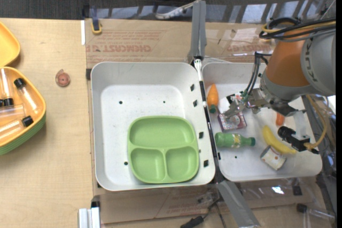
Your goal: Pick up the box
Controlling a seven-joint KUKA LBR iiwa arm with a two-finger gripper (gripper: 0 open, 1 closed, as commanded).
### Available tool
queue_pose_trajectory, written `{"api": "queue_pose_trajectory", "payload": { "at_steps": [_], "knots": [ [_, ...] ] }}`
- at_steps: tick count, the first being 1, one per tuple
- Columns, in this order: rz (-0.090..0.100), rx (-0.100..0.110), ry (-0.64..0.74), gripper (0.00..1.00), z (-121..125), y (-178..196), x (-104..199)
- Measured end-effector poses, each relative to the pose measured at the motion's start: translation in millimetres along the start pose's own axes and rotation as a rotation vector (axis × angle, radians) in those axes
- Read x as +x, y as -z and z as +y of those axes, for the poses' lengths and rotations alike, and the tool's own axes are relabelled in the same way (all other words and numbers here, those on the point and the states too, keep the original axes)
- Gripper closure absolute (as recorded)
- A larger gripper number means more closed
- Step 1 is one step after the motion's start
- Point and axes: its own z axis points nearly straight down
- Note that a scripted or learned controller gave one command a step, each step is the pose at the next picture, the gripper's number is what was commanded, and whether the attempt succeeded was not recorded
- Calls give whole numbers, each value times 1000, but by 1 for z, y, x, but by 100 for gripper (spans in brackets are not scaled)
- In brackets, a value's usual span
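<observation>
In the right bin (299, 171), a small flat box with a pink and purple face (235, 122) lies near the left wall. My gripper (234, 108) is low over the box's upper edge, right at it or touching it. The grey arm with its orange band (286, 69) comes in from the right above the bin. A second small box, white and tan (272, 158), rests near the bin's front right, apart from the gripper.
Also in the right bin are an orange carrot-like piece (213, 95), a green bottle on its side (233, 140) just below the pink box, and a banana (276, 141). The left bin (107, 115) holds a green divided plate (163, 149). Yellow trays (16, 109) sit at far left.
</observation>
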Motion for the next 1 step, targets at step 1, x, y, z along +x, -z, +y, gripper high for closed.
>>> {"api": "queue_pose_trajectory", "payload": {
  "at_steps": [1],
  "knots": [
    [4, 9, -3, 0, -54, 37, 7]
  ]
}}
